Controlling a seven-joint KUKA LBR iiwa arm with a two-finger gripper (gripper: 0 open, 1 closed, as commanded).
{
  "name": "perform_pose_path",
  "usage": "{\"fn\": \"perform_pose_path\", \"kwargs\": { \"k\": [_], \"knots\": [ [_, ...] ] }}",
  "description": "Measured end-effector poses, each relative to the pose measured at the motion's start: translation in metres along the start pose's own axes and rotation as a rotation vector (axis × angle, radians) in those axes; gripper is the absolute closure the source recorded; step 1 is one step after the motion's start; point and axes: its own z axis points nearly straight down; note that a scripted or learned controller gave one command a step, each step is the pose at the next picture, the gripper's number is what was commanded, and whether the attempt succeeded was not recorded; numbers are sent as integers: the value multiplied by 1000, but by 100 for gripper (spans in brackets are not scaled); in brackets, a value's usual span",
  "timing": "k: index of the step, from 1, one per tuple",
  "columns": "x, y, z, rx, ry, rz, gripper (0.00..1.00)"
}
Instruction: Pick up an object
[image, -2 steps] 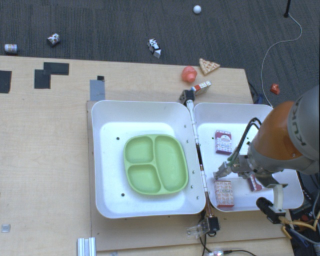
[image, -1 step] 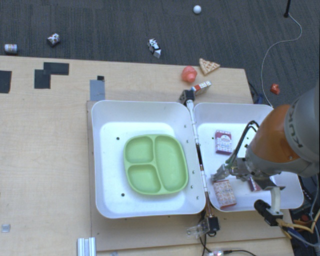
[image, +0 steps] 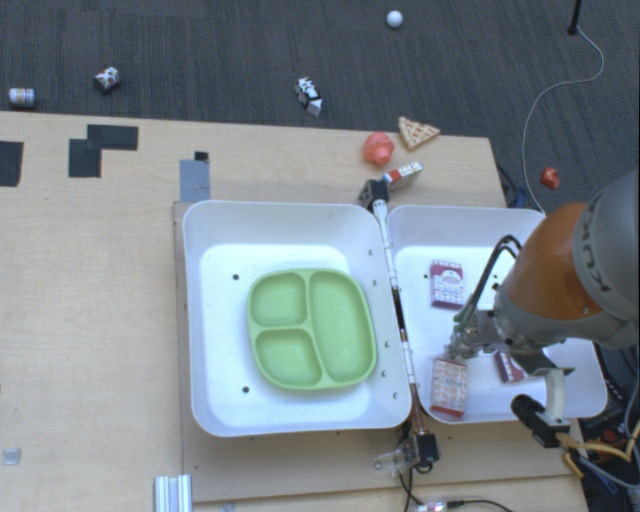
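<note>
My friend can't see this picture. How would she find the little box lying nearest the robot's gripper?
Look in the right white bin, along its front edge. A small speckled reddish box lies there, beside the gripper. The other red box sits farther back and shows a white label.

Wooden bench (image: 90, 300) on dark carpet (image: 220, 50).
Black tape patches (image: 100, 148) mark the bench; carpet lies beyond its far edge.

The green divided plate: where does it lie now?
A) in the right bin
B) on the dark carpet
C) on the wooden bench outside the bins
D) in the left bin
D: the green divided plate rests on the floor of the left bin.
</note>
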Motion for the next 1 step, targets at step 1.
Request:
{"fn": "perform_pose_path", "kwargs": {
  "k": [1],
  "knots": [
    [0, 0, 0, 0, 0, 1, 0]
  ]
}}
